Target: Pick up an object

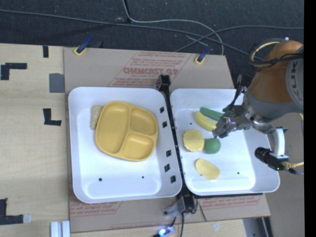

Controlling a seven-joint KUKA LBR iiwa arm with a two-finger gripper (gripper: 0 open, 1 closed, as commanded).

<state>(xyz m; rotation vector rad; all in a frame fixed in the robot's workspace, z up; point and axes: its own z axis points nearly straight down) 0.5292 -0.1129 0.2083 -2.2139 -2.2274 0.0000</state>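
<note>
two bins, one tray, perhaps five foods

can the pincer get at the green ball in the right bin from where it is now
Probably yes. The pincer hangs just above and right of the green ball, with nothing lying over it. The round yellow piece touches the ball's left side and could crowd a finger.

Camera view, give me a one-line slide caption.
Gripper low in the right bin among yellow and green toy foods, with a yellow divided plate in the left bin.
</note>
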